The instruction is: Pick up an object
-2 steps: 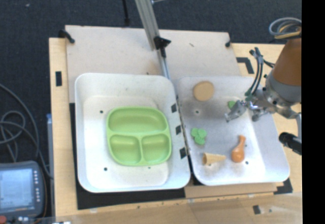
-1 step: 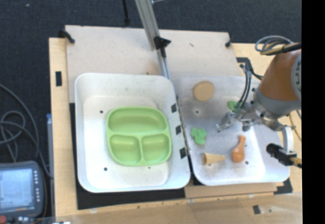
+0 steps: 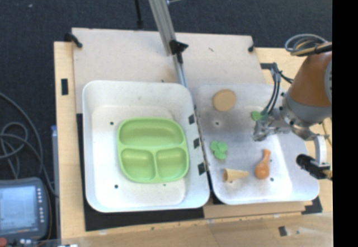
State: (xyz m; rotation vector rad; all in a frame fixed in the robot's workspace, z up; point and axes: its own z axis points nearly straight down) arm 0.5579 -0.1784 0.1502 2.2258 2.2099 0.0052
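Pincer low in right bin — beside green piece, grip state indiscernible.

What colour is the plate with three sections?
Light green; the divided plate shows clearly in the camera view.

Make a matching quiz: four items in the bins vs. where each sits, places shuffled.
Items:
1. green divided plate
2. tan round disc
3. orange carrot-shaped toy
4. small cone

Places:
A. right bin, far end
B. near edge of right bin, just left of an orange toy
C. middle of left bin
D. right bin, near side, below the gripper

Pairs: 1-C, 2-A, 3-D, 4-B
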